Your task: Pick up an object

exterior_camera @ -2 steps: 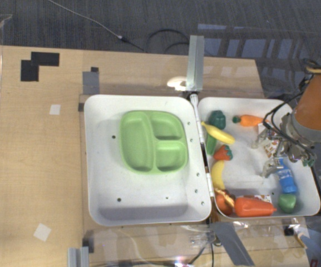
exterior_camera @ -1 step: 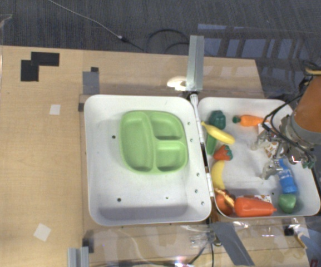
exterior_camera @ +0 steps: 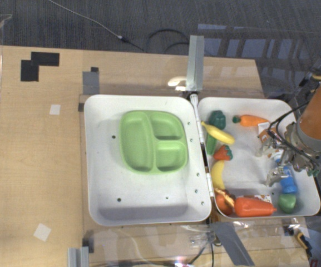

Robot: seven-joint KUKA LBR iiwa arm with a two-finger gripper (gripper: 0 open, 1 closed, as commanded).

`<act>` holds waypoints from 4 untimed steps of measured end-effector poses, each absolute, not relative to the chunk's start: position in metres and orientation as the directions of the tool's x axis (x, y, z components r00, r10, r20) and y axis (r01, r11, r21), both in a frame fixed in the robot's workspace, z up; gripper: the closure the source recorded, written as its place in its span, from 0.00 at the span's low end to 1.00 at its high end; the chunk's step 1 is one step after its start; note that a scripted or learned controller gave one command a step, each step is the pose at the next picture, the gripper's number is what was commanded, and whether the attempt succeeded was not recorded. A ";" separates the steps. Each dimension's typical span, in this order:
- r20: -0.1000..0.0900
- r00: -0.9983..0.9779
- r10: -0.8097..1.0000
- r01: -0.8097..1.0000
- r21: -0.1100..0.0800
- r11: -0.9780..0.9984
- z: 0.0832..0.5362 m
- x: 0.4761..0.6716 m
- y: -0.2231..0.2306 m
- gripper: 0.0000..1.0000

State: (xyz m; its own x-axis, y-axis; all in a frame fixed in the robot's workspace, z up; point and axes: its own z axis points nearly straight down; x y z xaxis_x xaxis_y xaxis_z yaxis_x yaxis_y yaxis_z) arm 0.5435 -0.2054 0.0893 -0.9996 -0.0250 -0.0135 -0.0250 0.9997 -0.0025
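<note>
My gripper (exterior_camera: pixel 278 163) hangs low over the right bin (exterior_camera: pixel 243 163), and from this slant I cannot tell how it is set or whether it has hold of anything. Just below it toward the near rim lies a small blue piece (exterior_camera: pixel 288 184), with a green one (exterior_camera: pixel 286 202) touching beyond. That blue piece looks the likeliest pick; it is stubby, no clear long axis. Left of me lie an orange carrot (exterior_camera: pixel 253 206), two bananas (exterior_camera: pixel 218 174), and further left the green tray (exterior_camera: pixel 152 142).
</note>
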 end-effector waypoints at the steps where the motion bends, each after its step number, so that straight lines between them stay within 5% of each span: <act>1: -0.016 -1.000 0.010 0.010 -0.004 1.000 0.090 0.528 -0.196 0.00; 2: -0.015 -0.972 -0.234 -0.234 -0.007 0.972 0.090 0.506 -0.195 0.00; 3: -0.012 -0.966 -0.258 -0.258 -0.004 0.966 0.088 0.614 -0.201 0.00; 4: -0.012 -0.997 -0.076 -0.076 -0.003 0.997 0.089 0.552 -0.205 0.00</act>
